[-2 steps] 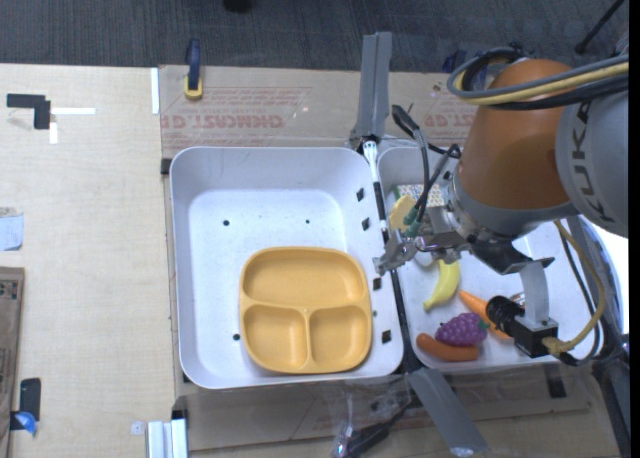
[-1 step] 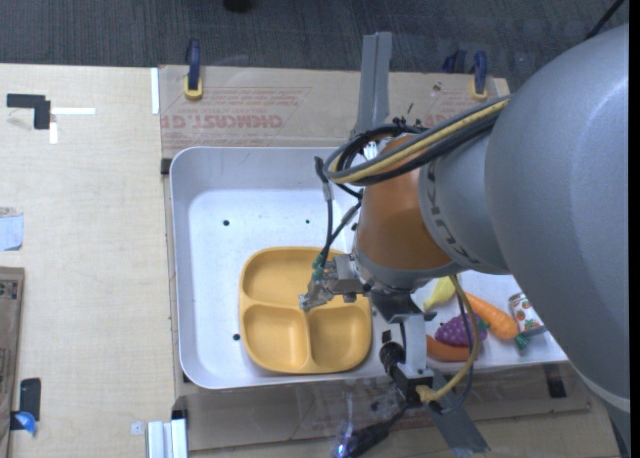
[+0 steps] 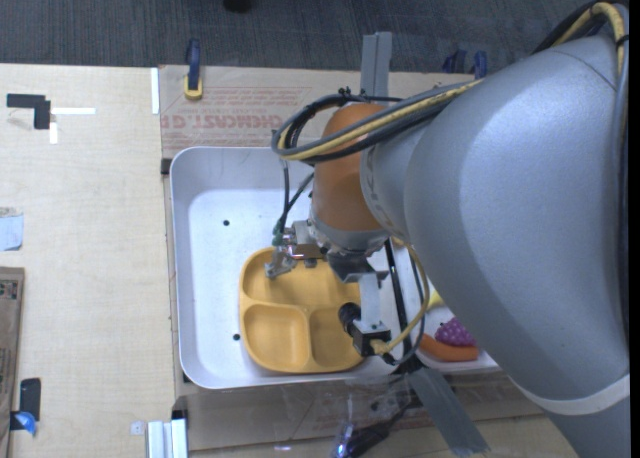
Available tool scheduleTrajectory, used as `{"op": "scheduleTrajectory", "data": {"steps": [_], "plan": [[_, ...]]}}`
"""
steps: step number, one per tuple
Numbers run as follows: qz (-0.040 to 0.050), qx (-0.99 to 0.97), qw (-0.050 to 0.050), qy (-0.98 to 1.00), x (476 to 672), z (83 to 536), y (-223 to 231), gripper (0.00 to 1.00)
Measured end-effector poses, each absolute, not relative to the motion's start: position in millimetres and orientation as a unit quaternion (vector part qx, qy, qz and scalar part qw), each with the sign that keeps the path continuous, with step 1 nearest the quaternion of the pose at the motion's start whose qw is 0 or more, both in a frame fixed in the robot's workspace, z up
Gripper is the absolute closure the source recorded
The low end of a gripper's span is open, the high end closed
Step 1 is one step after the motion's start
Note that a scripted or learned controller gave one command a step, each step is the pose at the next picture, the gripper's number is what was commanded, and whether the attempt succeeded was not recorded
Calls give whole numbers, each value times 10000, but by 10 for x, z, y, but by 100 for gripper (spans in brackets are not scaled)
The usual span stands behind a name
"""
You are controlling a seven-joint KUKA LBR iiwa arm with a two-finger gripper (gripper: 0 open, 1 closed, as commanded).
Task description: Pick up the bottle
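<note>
Overhead view of the bench, read from 9 o'clock across to 3 o'clock.

At 9 o'clock lies the pale wooden bench top (image 3: pixel 90 246), with a black angle mark (image 3: pixel 28 106) toward 10 o'clock and a blue scrap (image 3: pixel 8 232) at the edge.

At 11 o'clock a blue and yellow clamp (image 3: pixel 192 74) grips a cardboard strip (image 3: pixel 245 114). The strip carries 1 line of red printed lettering, inverted in this view and too broken to read with confidence. No other label or brand can be read.

Below the strip sits the left white bin (image 3: pixel 200 246). A divided yellow tray (image 3: pixel 280 331) lies at the bin's 5 o'clock corner, touching the bin floor, with 2 small compartments along its 6 o'clock edge.

The claw (image 3: pixel 290 258) hangs over the tray's 12 o'clock edge, beneath the orange band (image 3: pixel 345 176). Whether the claw is spread or pressed together cannot be told, as wrist hardware and cables crowd it. Nothing can be made out in its grasp.

Black and yellow cables (image 3: pixel 400 111) loop from the band toward 2 o'clock.

From 1 o'clock to 5 o'clock the grey arm (image 3: pixel 520 236) covers the right bin (image 3: pixel 470 368). At the arm's 7 o'clock edge a purple grape cluster (image 3: pixel 455 331) rests on an orange item (image 3: pixel 450 351).

Where the bottle lies, and how it stands relative to the claw, cannot be told; the arm hides much of both bins.
</note>
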State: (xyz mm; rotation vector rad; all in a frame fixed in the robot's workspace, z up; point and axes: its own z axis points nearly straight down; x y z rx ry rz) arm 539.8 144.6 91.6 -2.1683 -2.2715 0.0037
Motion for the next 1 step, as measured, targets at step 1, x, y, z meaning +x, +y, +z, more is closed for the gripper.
{"op": "scheduleTrajectory", "data": {"steps": [1], "plan": [[70,-8217,-7,-5699,5398,902,2002,0]]}}
